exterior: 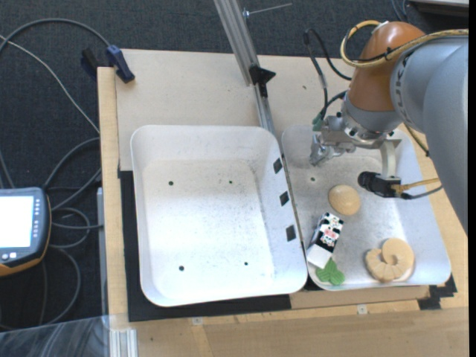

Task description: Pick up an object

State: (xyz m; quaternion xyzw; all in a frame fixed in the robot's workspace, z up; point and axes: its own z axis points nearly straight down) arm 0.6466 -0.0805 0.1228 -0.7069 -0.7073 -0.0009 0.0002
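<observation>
— So, operator query: report pincer position and state.

— My pincer (pixel 321 153) hangs over the far-left part of the right bin (pixel 424 222), close to the wall it shares with the left bin (pixel 149 199). Its tips point down toward the bin floor. Nothing shows between my fingers; whether they are spread or closed I cannot tell at this angle and size.

— Report candidate objects relative to the pincer.

— Four items lie in the right bin, all nearer the camera than my pincer. Item one: a round tan ball (pixel 344 199), nearest to the pincer, apart from it and slightly to the right in the view. Item two: a small black-and-white box (pixel 328 233), just below the ball in the view, tilted, near the shared wall. Item three: a green piece (pixel 331 275) at the near-left corner, just beside a white tab at the box's lower end. Item four: a tan ring-shaped pastry (pixel 390 259), toward the near-right corner, well apart from the pincer.

— Contact status?

— No item touches my pincer. A black fitting (pixel 378 184) on my wrist assembly sits to the right of the ball.
</observation>
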